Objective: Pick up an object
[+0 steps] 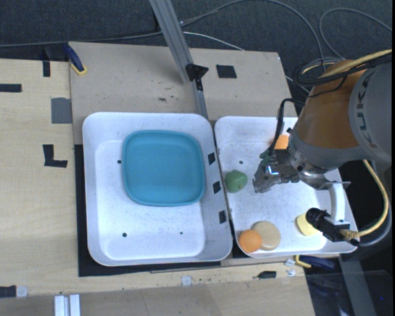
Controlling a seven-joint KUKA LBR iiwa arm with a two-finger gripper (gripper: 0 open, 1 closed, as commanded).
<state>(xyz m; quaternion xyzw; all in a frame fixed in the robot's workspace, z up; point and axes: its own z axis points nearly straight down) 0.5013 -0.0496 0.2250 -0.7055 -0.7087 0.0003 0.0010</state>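
Note:
In the right bin [250, 133] lie a green ball [236, 181] near its left wall, an orange ball [250, 241] and a beige round object [267, 234] at the front, and a yellow object [305, 225] at the front right. An orange piece [281, 140] peeks out beside the arm. My gripper [266, 178] hangs low over the bin's middle, just right of the green ball and apart from it. I see nothing held in it.
The left bin [105, 242] holds a blue square plate [163, 167]. A slanted metal pole [178, 38] rises behind the bins. Cables loop at the back right. The arm's bulky wrist covers the right bin's right side.

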